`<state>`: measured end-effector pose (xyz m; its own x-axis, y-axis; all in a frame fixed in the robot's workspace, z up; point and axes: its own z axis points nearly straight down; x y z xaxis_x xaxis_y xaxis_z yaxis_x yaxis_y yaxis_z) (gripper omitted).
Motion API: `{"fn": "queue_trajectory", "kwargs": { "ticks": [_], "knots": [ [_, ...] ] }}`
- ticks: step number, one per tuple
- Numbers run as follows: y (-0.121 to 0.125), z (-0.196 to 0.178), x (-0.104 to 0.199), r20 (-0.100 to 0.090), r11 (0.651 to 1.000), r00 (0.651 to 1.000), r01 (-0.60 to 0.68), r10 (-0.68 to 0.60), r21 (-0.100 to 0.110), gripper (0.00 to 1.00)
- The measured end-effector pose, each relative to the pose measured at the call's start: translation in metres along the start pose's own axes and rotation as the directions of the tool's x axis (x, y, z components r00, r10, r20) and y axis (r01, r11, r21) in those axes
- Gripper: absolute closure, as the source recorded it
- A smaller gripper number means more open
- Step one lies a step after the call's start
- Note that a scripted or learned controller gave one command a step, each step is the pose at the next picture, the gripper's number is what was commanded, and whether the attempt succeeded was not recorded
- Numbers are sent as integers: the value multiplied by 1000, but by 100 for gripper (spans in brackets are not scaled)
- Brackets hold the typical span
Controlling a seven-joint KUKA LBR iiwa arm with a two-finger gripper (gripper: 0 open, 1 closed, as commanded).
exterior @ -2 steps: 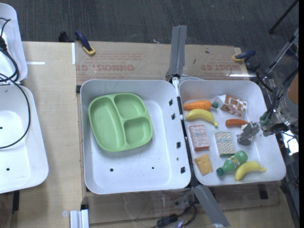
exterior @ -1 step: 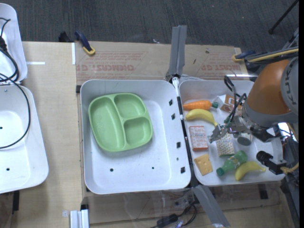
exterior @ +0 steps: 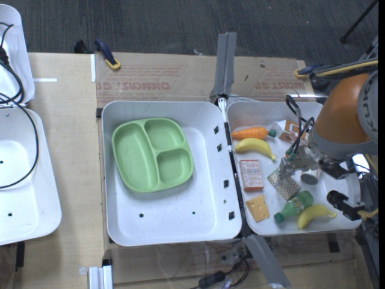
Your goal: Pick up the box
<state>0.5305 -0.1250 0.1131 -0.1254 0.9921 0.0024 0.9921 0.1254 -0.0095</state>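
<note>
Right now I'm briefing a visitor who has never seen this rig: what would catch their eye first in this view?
Likely the green tray, alone in the left bin. Next, the arm with its orange band, reaching in from the right over the crowded right bin. There, a carrot, two bananas, a green bottle, a cheese wedge and the box lie close together.

**What the arm and the frame edges hide**

The arm (exterior: 346,116) runs off the right edge and covers the right bin's (exterior: 264,229) far corner. A small orange packet (exterior: 293,128) peeks out from behind it, label too small to read. The end effector (exterior: 289,168) is a dark tangle; its fingers can't be made out. On the left, white trays (exterior: 24,185) are cut off.
</note>
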Motion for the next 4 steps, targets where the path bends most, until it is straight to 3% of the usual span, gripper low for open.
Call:
{"fn": "queue_trajectory", "kwargs": {
  "ticks": [1,2,3,4],
  "knots": [
    [0,0,0,0,1000,1000,0,0,0,0],
    [5,19,15,4,999,999,-32,32,-10,0],
    [-35,-32,1,1,978,978,-210,210,-4,0],
    [-37,19,-52,-1,984,984,-178,178,-11,0]
  ]
}}
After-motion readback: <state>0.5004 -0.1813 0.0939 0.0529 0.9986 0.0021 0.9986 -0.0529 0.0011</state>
